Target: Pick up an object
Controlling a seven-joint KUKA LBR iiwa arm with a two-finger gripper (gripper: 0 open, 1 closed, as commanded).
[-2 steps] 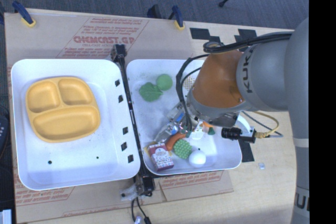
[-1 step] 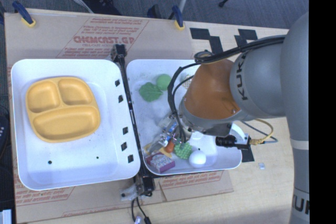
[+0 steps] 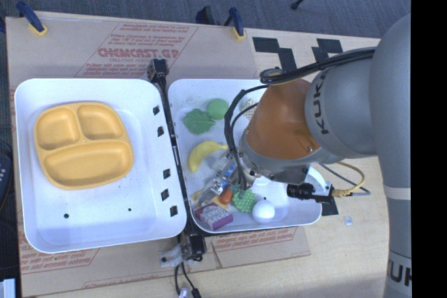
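A grey KUKA arm with an orange wrist band reaches down into the right-hand shallow white bin, its gripper buried among small toys near a yellow banana-shaped piece, a green studded block and a white ball. Whether the tool is apart or together cannot be told. A clean pick likely means centring on 1 item before lifting straight up.

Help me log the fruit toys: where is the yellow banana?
The yellow banana lies in the right bin, near its left wall, just below the green leaf toy and left of the arm.
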